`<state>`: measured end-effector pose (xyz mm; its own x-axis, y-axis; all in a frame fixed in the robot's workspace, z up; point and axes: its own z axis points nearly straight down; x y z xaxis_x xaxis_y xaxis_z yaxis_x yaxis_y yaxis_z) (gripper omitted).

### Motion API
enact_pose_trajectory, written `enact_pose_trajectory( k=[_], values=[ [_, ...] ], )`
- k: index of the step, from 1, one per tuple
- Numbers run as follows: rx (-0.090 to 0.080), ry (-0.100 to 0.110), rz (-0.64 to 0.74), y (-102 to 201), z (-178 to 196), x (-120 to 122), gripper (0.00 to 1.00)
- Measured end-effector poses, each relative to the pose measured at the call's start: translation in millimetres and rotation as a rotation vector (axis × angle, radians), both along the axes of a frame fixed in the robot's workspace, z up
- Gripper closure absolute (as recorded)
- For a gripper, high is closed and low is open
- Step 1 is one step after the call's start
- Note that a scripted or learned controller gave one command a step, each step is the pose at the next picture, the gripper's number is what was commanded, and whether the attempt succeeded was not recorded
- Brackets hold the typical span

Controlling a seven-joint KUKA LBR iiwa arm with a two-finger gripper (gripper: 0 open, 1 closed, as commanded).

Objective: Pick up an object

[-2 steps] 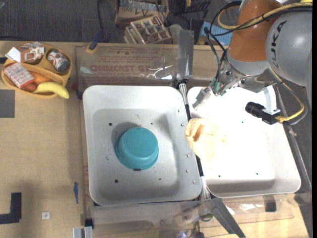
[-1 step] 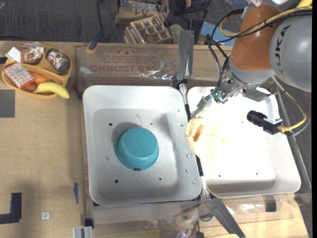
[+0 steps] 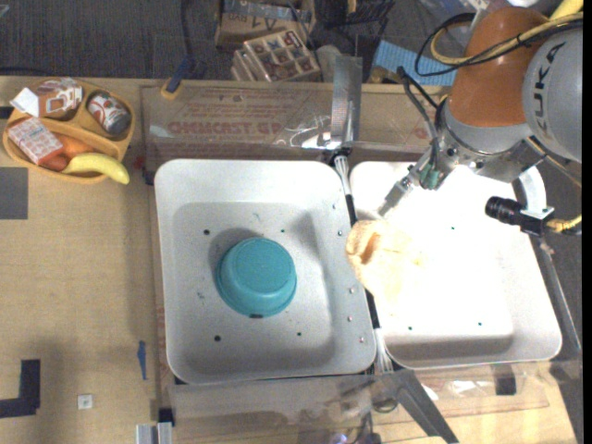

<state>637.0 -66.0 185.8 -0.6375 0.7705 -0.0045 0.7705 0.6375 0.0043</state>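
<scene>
Teal bowl (image 3: 257,276) sits upside down in left bin (image 3: 185,192). Gripper (image 3: 404,191) hangs over right bin (image 3: 518,340), jaw state can't be told. Best approach: cross left, descend on bowl's rim.

I can make out very little writing from up here. The brown cardboard strip (image 3: 242,118) lying along the far edge of my two bins carries a line of large reddish block letters, but they are too faded and blurred for me to spell out. The small cartons in the yellow dish (image 3: 65,137) at the far left corner of the tabletop (image 3: 74,276) and the printed boxes (image 3: 276,55) on the floor beyond it all bear patterned labels whose words I cannot read, and a curved dark letter stroke shows on my grey wrist housing (image 3: 555,72), cut off at the frame's edge.
</scene>
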Motion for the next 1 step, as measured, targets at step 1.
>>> enact_pose_trajectory(
  k=[1],
  values=[
    [0.000,-0.002,0.157,-31.6,-89.9,-15.1,0.00]
  ],
)
